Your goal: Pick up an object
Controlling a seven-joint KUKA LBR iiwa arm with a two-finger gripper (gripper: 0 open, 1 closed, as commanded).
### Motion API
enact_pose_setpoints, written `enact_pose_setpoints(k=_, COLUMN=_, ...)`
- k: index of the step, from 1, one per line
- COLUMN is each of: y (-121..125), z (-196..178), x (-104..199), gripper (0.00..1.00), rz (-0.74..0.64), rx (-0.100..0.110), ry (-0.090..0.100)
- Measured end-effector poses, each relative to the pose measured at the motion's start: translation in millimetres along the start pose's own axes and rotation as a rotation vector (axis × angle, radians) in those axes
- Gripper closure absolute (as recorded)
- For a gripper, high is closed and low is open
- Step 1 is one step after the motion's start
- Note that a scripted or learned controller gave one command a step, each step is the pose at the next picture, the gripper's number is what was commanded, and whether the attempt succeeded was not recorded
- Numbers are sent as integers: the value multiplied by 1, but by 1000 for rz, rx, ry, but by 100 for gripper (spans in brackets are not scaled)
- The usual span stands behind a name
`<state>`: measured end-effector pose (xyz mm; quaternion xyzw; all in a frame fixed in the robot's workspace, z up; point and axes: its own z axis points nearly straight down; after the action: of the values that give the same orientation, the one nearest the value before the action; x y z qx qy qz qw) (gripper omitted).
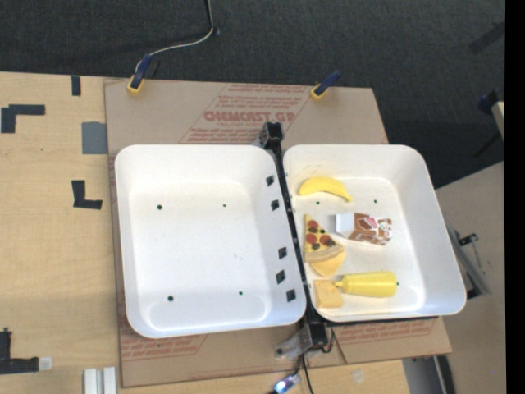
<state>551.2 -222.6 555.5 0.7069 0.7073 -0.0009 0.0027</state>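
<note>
The right bin (414, 171) holds several toy foods. A yellow banana (323, 188) lies near its far left side. Below it sit a pizza slice (320, 243), a small grey-white block (340, 223) and a brown and white piece (371, 229). Toward the front lie a yellow mustard bottle (368, 284) on its side and a yellow cheese wedge (328, 293).
The left bin (197, 240) stands beside the right one, both on a cardboard sheet (246, 113) held by two clamps (141, 75). A cable (205, 23) runs across the dark floor at the back. Wooden bench surface lies to the left.
</note>
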Motion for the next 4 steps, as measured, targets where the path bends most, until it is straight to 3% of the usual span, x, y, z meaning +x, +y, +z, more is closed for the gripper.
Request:
enact_pose_setpoints(k=1, y=-31, z=262, x=44, gripper=100, rz=0, rx=20, ry=11)
enact_pose_setpoints(k=2, y=21, z=198, x=90, gripper=100, rz=-7, rx=-4, ry=4)
enact_pose_setpoints(k=3, y=58, z=167, x=131, gripper=100, rz=-6, rx=-2, ry=5)
enact_pose_setpoints(k=4, y=28, z=119, x=128, gripper=100, rz=-1, rx=-2, ry=5)
